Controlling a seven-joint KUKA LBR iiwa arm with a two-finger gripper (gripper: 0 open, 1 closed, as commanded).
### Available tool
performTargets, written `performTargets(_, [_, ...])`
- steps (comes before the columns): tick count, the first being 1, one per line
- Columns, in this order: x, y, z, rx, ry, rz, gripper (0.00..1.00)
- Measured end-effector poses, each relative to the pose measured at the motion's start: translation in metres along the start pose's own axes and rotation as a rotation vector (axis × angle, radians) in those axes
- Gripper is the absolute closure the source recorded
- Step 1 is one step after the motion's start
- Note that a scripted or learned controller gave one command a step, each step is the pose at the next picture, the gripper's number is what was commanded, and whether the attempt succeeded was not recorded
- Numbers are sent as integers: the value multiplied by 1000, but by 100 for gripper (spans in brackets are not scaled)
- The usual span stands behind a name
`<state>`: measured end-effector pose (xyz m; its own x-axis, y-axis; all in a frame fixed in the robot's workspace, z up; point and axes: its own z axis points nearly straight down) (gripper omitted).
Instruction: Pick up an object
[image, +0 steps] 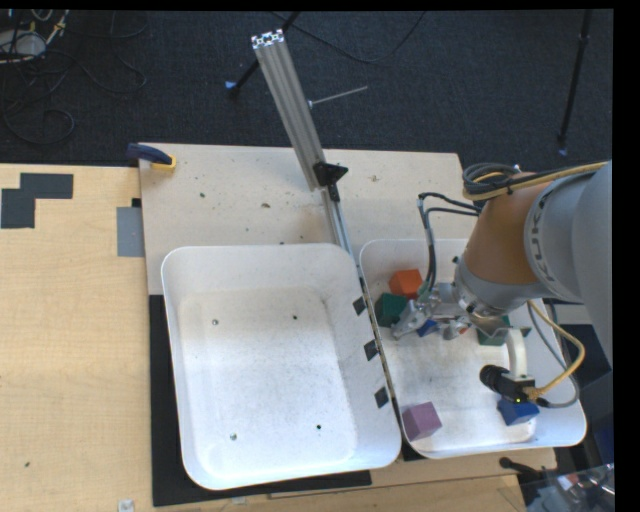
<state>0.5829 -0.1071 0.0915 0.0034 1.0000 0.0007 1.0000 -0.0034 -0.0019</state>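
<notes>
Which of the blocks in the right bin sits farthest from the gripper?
The purple block, alone at the right bin's near-left corner. The orange block and green block sit by the gripper.

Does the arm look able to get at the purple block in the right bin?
Probably yes: the purple block lies alone at the near corner of the right bin, nothing on top, end effector close by.

You have smooth white plastic bins (270, 400), speckled; a matt, pale wood surface (70, 330); a ribbed bare-metal rail (290, 100); dark carpet (450, 80) behind.
</notes>
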Motion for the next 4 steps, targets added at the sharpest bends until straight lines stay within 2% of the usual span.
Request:
performTargets(1, [-1, 0, -10, 0, 1, 8, 100])
performTargets(3, [1, 14, -130, -6, -1, -4, 100])
performTargets(4, [-1, 14, -165, -3, -1, -5, 100])
